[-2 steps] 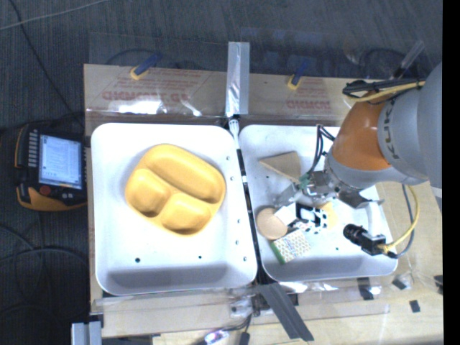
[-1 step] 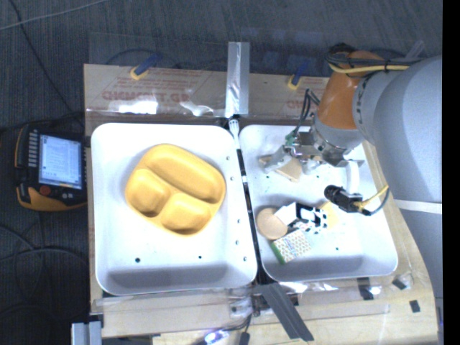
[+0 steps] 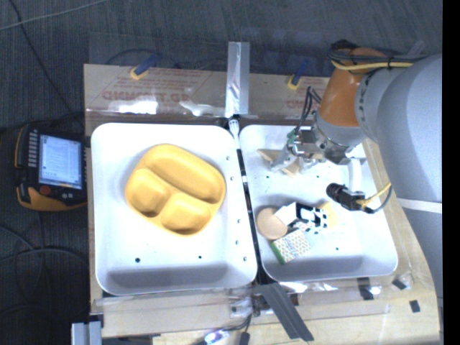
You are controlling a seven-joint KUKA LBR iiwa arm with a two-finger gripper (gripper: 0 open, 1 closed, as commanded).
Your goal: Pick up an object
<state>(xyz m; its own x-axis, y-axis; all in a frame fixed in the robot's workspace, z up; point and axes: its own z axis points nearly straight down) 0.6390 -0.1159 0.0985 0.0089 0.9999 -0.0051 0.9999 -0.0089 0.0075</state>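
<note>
2 bins on table | gripper (image 3: 293, 157) upper part of right bin (image 3: 374, 254), fingers' state can't tell | step: approach/grasp attempt, judged | next: confirm hold on tan item (image 3: 277, 158), lift

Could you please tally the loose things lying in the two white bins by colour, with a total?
Yellow: 1, the large lumpy yellow object in the left bin.
Tan: 1, the round tan piece in the right bin.
Black and white: 1, the black-and-white item beside it.
Green patterned: 1, the green-patterned packet at the near side.
Total: 4.
</note>
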